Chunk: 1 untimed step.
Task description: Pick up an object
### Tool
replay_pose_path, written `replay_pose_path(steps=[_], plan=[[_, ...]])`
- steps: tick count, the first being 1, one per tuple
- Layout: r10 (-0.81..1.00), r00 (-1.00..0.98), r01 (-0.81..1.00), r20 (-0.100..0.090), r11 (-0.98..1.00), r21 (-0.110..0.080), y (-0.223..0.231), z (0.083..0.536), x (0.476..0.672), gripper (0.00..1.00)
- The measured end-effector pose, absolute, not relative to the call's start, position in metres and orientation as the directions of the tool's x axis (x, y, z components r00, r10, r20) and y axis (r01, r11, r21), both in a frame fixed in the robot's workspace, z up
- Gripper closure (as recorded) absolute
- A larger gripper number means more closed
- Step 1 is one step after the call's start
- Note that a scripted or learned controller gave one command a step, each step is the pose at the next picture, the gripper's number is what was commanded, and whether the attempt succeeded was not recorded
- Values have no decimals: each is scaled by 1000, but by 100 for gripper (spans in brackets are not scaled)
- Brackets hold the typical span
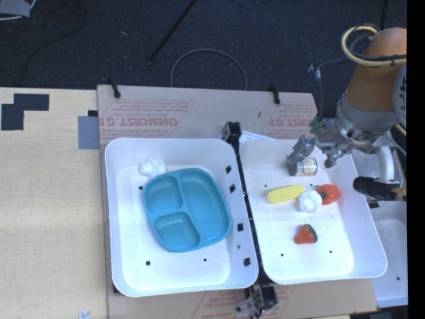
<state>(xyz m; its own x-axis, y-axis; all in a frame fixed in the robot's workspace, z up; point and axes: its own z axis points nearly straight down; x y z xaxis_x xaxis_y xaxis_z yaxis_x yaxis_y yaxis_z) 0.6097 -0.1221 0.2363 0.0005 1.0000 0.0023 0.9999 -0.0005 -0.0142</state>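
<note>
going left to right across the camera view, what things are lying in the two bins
small white piece → blue divided plate → yellow corn → white round piece → orange-red piece. Left out: the strawberry-like piece and the small jar under the claw, whose columns overlap these.

A yellow corn cob (285, 193) lies flat in the right bin (332, 261). A white piece (309, 201) touches an orange-red piece (328, 193) beside it. A red strawberry (305, 234) sits apart, nearer the front.

Upside-down red "CHEMCREZT" print on cardboard sheet (199, 115)
</note>
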Motion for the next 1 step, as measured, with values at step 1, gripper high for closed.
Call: replay_pose_path(steps=[1], plan=[[1000,-1,1000,1,1,-3,-122,242,612,0]])
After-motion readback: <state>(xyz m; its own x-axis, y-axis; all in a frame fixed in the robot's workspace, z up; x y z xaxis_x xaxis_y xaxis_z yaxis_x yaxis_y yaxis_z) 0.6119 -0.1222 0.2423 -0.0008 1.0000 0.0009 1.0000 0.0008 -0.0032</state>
